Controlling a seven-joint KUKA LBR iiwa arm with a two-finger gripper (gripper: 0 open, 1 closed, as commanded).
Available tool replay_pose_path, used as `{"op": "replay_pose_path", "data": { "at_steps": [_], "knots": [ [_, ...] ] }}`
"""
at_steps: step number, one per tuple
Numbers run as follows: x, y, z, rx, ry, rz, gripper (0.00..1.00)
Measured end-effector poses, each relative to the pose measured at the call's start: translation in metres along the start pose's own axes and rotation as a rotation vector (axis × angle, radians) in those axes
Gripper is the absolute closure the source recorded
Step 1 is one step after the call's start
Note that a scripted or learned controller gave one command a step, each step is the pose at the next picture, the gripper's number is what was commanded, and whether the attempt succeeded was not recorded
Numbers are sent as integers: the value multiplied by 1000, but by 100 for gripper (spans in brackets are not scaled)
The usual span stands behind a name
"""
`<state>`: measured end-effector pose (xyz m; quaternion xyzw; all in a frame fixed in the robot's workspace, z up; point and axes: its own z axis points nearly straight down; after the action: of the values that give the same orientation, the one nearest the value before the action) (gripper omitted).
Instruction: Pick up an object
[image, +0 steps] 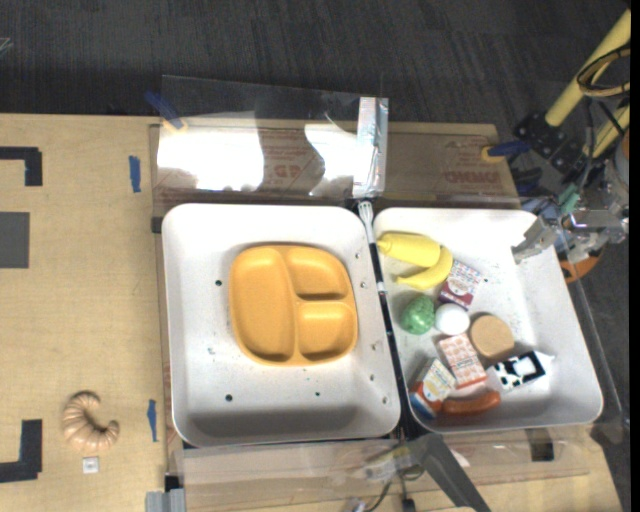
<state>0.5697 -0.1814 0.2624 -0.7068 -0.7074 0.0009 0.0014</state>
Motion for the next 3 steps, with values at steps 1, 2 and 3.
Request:
{"op": "replay_pose_path", "data": {
  "at_steps": [1, 2, 3],
  "knots": [
    [25, 31, 27, -1, 0, 237, 0],
    [44, -8, 164, 8, 2, 166, 0],
    [42, -30, 159, -1, 1, 177, 0]
  ]
}}
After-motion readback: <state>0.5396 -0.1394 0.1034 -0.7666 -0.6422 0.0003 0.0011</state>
